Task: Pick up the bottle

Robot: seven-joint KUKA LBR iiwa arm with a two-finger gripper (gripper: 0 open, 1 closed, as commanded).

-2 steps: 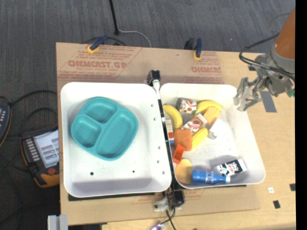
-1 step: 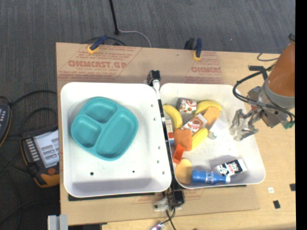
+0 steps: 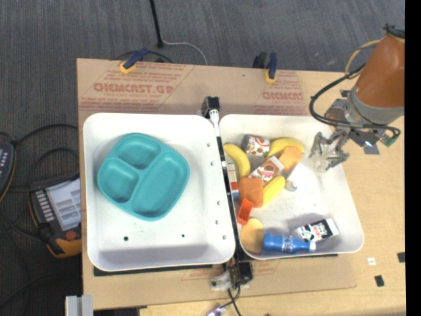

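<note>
You have not yet picked up the blue bottle (image 3: 285,243). It lies on its side on the floor of the right bin (image 3: 342,196), close to the front wall of this bin, and nothing holds it. The gripper (image 3: 327,151) hangs over the far right corner of the right bin, well apart from the bottle. Its fingers (image 3: 318,147) look a little spread and there is nothing between them. In my judgement almost the whole task is left: you must bring the gripper across the right bin to the bottle, lower it, close it on the bottle and lift.

The right bin is crowded. A small black and white carton (image 3: 317,231) touches the cap end of the bottle, and a round yellow-orange fruit (image 3: 250,231) is just beside the other end of the bottle. This may make the grasp difficult, I think. Farther back in the right bin there are two bananas (image 3: 238,159), a red and white carton (image 3: 266,171), a dark can (image 3: 256,143), an orange block (image 3: 250,190) and some other small toy foods that I cannot name.

The left bin (image 3: 105,242) holds a teal divided plate (image 3: 143,174), which has three compartments with nothing in them.
</note>
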